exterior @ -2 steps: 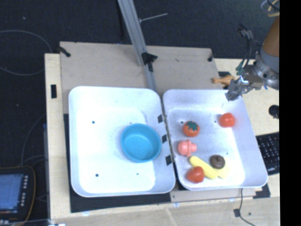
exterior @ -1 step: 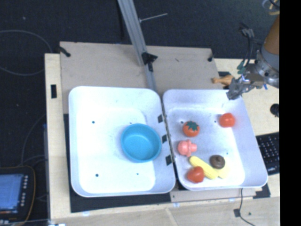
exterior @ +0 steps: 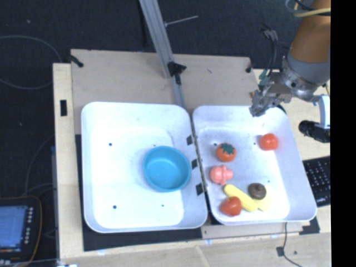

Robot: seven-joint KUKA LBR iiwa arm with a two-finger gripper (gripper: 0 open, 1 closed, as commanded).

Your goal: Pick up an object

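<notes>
Even, fairly bright overhead light falls on the bench. The two white bins [exterior: 139,121] are nearly washed out, their texture lost to glare. The blue bowl [exterior: 166,168] casts only a faint, soft shadow. The surrounding floor is dark. The whole frame is slightly soft and low in detail.

Left bin [exterior: 111,127]: blue bowl [exterior: 166,168] sits right of centre, near the divider; open floor all around it, widest on the left and far side. Right bin [exterior: 233,121]: far half open except red ball [exterior: 268,142] by the right wall and tomato [exterior: 226,152] mid-left. Near half crowded: pink toy [exterior: 221,174], banana [exterior: 241,197], brown donut [exterior: 256,191], red fruit [exterior: 231,206] packed close, banana touching red fruit. Slanted metal rail [exterior: 161,43] crosses the table [exterior: 122,77] behind the bins.
</notes>
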